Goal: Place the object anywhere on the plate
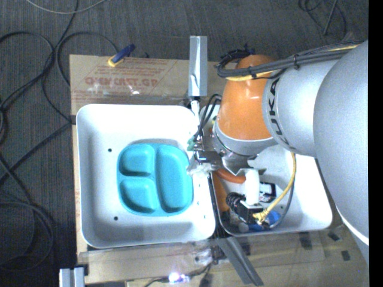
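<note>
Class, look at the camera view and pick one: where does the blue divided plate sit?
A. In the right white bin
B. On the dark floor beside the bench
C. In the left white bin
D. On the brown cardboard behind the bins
C. The blue divided plate lies flat on the floor of the left white bin, while the arm hangs over the right white bin.
</note>
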`<state>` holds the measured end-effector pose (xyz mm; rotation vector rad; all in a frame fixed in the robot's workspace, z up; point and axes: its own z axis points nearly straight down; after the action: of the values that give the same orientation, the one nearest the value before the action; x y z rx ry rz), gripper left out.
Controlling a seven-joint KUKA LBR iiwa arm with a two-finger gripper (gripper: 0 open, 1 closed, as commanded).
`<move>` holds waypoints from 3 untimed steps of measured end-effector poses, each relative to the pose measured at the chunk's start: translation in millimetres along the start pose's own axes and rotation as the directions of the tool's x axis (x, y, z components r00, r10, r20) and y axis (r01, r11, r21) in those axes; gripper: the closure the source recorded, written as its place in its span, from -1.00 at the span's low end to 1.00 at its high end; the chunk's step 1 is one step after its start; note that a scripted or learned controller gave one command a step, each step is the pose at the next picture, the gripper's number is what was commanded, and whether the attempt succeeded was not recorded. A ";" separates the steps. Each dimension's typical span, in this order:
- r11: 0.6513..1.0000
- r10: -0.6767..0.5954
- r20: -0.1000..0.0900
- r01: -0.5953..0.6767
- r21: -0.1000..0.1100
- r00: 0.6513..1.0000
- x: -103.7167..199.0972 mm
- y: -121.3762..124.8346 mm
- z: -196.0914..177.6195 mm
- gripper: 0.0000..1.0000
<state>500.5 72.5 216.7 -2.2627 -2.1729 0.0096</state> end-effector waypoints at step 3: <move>0.911 0.413 0.002 -0.413 0.002 0.911 8.4 -17.5 38.0 1.00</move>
<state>483.1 81.6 178.9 -2.6714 -1.6471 0.0152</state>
